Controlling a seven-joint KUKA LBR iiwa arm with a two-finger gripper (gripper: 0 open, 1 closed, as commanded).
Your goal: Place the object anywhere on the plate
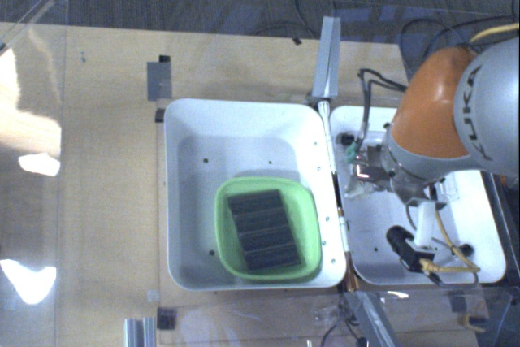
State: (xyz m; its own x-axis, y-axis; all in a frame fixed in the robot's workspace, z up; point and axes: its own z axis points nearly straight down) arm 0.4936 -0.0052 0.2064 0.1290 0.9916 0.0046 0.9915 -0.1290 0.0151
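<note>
Nearest lens: arm (455, 118), reaching over right bin (378, 256). Under it, gripper (361, 173), apparently low by bin's left wall; open or closed, cannot tell. Farther left, dark ridged object (262, 230) flat on green plate (308, 215), inside left bin (191, 175).

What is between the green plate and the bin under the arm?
Camera view: only the left bin's white side wall and both bins' rims. The green plate lies close to that wall; nothing loose between.
</note>
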